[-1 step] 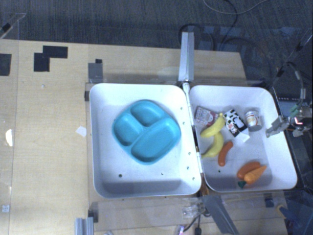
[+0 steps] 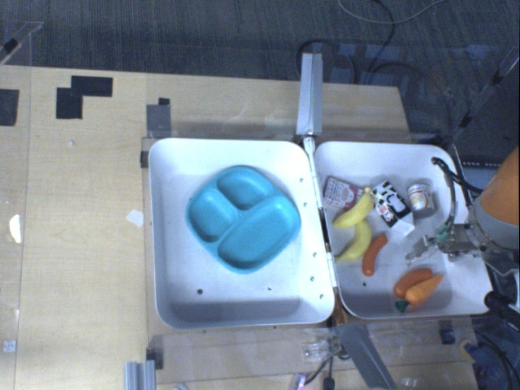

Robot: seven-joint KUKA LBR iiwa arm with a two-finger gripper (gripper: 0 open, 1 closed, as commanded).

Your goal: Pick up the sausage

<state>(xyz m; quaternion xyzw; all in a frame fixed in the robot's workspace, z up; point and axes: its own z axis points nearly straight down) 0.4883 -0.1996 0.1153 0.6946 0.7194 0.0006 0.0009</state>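
**Because the sausage lies close among other food, a wrong grab is the main risk**

Although the gripper hangs low over the right bin, its tip is a small blur of metal, so I cannot tell how wide the jaws stand, and nothing can be seen held between them. It sits to the right of the sausage, near it but apart, with bare bin floor between.

The sausage lies tilted in the middle of that bin. The lower banana lies just at its left, perhaps touching. A closing grip could catch the banana too, or push the sausage against it and roll it away.

The carrot lies below the gripper, close enough to be nudged or picked by mistake, being of similar colour and shape.

Farther off are the upper banana, a black-and-white carton, a small can and a pink packet; these seem less likely to interfere. The blue plate in the left bin is well clear.
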